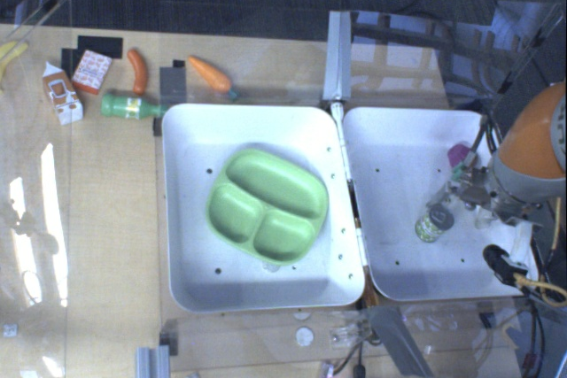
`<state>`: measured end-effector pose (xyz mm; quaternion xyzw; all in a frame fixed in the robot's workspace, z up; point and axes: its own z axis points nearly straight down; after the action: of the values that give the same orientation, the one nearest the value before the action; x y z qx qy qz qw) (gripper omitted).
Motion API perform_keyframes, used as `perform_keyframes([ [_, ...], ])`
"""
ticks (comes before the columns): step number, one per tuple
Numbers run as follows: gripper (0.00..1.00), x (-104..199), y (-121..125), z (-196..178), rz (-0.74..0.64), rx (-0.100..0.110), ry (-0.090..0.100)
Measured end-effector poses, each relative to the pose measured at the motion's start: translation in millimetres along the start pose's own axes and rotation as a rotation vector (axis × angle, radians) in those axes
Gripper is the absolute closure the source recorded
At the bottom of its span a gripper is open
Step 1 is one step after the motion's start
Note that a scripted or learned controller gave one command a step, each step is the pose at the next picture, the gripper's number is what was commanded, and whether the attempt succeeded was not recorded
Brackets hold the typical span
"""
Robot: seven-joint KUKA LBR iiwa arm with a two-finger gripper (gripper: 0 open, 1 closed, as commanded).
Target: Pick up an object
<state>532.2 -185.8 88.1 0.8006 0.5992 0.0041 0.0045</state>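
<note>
The arm comes in from the right, and the gripper (462, 195) hangs over the right bin (399, 270); whether it is spread or pressed together cannot be told from here. Just left of the gripper, a small bottle (432, 223) with a yellowish-green body lies on the bin floor, well clear of the left and near walls. A small purple object (459, 154) sits farther back, close beside the gripper. The rest of that bin's floor, left and near, is bare white. In the left bin (190, 261), a green divided tray (267, 204) fills the middle, leaving margins along every wall. On the wooden surface (97, 217) past the far left corner lie a carrot (210, 74), a sausage (137, 71), a green bottle (129, 107) and two small cartons (76, 84).
</note>
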Motion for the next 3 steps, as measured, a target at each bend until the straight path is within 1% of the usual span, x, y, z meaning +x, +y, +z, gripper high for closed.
perform_keyframes([
  [1,1.0,1.9,2.7,-12.0,-0.004,-0.007,0.001],
  [2,1.0,9.1,3.7,-123.5,-0.262,0.001,-0.001],
  [3,0.0,9.1,3.6,-123.4,-0.262,0.002,-0.001],
])
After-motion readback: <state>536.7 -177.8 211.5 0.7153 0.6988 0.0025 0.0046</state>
